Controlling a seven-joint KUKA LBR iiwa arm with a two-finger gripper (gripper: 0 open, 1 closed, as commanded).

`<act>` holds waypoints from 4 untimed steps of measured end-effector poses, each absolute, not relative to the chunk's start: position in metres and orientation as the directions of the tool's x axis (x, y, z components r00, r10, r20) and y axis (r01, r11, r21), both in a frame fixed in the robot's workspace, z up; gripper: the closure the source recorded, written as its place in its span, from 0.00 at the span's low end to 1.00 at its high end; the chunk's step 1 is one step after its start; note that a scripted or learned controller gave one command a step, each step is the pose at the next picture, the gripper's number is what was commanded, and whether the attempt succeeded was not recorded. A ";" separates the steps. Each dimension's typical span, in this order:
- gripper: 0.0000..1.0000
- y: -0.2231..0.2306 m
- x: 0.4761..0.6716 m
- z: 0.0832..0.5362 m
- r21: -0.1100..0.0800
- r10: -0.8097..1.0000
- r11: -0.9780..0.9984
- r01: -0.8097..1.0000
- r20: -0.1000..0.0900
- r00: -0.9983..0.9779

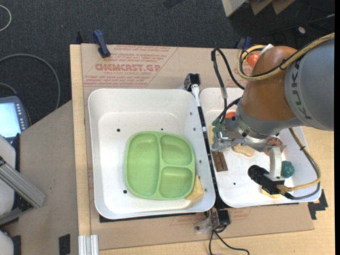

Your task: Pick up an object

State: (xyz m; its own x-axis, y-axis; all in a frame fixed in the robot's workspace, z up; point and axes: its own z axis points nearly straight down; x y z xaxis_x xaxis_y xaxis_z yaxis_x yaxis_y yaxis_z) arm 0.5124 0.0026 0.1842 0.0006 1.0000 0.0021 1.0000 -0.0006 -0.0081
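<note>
My gripper (pixel 222 140) hangs low over the left part of the right bin (pixel 239 193), close to the wall between the bins. The wrist and the orange band cover most of what lies under it. A small brown block (pixel 220 163) lies just below the gripper on the bin floor. A tan flat piece (pixel 245 151) sticks out from under the wrist to the right. A teal object (pixel 287 168) rests near the bin's right side. A bit of green (pixel 217 125) shows at the gripper's upper left edge.
The left bin (pixel 106 121) holds a light green divided plate (pixel 159 165), with a pale yellow thing (pixel 197 192) tucked at its lower right corner. A black-handled tool (pixel 197 106) lies along the rim between the bins. Cardboard surrounds both bins.
</note>
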 end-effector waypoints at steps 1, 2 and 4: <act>1.00 -0.018 0.479 0.290 0.011 1.000 -0.001 1.000 0.000 0.001; 1.00 0.046 0.480 0.339 0.007 1.000 0.009 1.000 0.003 -0.009; 1.00 0.043 0.481 0.356 0.005 1.000 0.003 1.000 -0.001 -0.003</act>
